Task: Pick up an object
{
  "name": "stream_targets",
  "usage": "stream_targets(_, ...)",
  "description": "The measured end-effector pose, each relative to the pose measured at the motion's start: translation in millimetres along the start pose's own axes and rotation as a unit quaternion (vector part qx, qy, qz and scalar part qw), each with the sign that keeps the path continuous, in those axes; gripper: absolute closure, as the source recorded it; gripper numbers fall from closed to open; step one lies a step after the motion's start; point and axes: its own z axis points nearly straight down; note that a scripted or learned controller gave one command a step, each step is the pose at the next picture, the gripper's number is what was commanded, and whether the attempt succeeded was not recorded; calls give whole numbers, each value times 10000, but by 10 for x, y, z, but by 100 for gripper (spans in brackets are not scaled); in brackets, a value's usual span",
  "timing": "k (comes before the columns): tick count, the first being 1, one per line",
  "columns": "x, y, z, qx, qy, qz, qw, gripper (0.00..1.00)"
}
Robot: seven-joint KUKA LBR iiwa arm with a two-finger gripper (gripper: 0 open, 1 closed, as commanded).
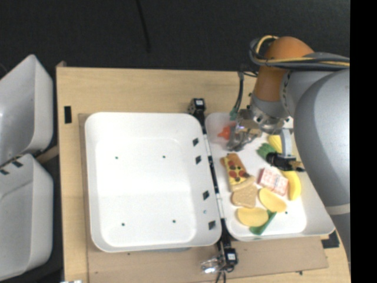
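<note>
Object nearest gripper: small red-orange piece (224,133), upper left of the right bin (294,224), just left of the gripper.
Gripper (240,135): low over the bin's upper end; finger state impossible to tell.
Other toys: pizza slice (236,170), bread (245,197), yellow pieces, mid to lower right bin.
Left bin (94,175): centre frame.
Progress: nothing visibly held; pick judged not yet done.

Arm reached in from the right, wrist bent downward

The grey arm (330,128) is extended leftward; its orange band (272,78) is seen above the wrist, and the end effector (240,135) is pointed down, low.
</note>
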Motion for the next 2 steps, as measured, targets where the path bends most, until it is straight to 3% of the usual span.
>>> stream_targets(1,-2,-534,-5,-262,7,-43,9996,100)
stream_targets(2,813,-38,-1457,-376,16,-97,9992,100)
